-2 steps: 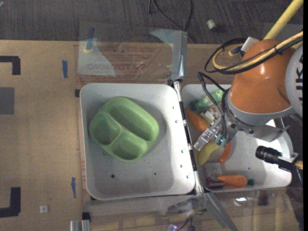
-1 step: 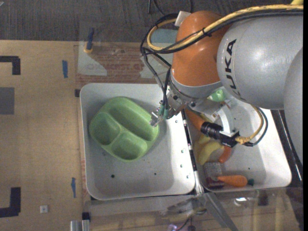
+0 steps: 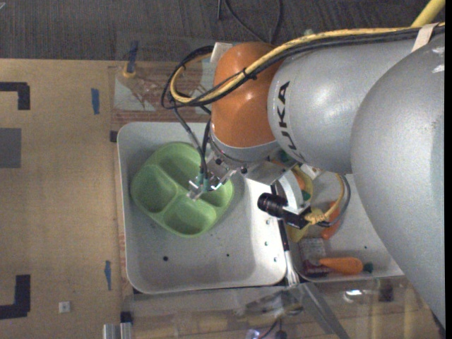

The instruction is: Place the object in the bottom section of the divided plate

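Over the left bin (image 3: 141, 260), the arm (image 3: 311, 111) is reaching in from three o'clock and hanging its gripper (image 3: 203, 186) above the plate (image 3: 159, 182), a green divided dish lying toward the bin's twelve o'clock half. The gripper's tip is sitting over the ridges where the plate's sections meet, at about four o'clock from the plate's centre. Something small and teal is showing at the tip, but it is too small and too blurred to tell whether it is the object or part of the tool, so I cannot tell where the object is, nor whether anything is being carried.

The plate's sections are looking bare as far as the wrist is leaving them exposed: the one at nine o'clock and the one at six o'clock are both showing plain green. The right bin (image 3: 367, 277) is lying at three o'clock of the left one, holding a carrot (image 3: 340, 264) near its six o'clock edge and other items I cannot make out under the arm.

By my reading the placing is not yet done: the bottom section is showing nothing in it. What is remaining is settling over that section, lowering, and letting go there.
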